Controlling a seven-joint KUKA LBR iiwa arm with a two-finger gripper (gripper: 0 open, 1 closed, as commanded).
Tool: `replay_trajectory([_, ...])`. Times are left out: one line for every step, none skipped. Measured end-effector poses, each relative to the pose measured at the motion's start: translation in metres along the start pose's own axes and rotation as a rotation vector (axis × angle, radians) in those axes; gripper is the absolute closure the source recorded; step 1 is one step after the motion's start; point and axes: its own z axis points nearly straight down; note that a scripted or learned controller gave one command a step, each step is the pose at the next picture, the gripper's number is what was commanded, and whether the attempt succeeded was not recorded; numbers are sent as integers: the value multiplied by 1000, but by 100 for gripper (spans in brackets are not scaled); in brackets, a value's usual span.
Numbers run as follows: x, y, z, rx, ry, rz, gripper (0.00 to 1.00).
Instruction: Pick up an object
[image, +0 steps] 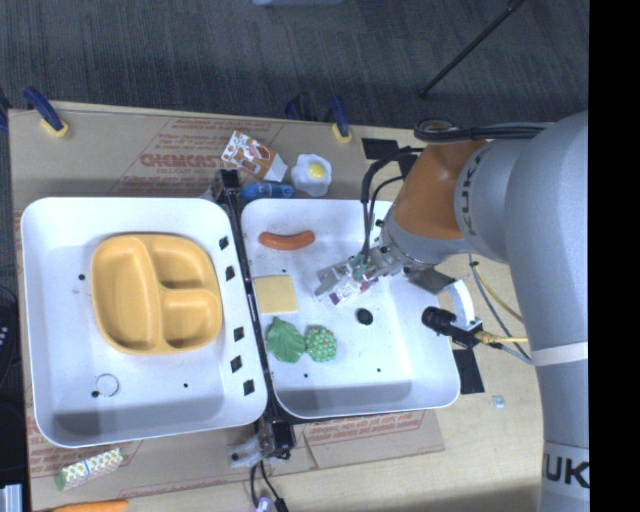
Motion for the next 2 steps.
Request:
replay_trajectory([61, 33, 0, -4, -3, 86, 0])
replay_trajectory([61, 34, 0, 0, -5, -70, 0])
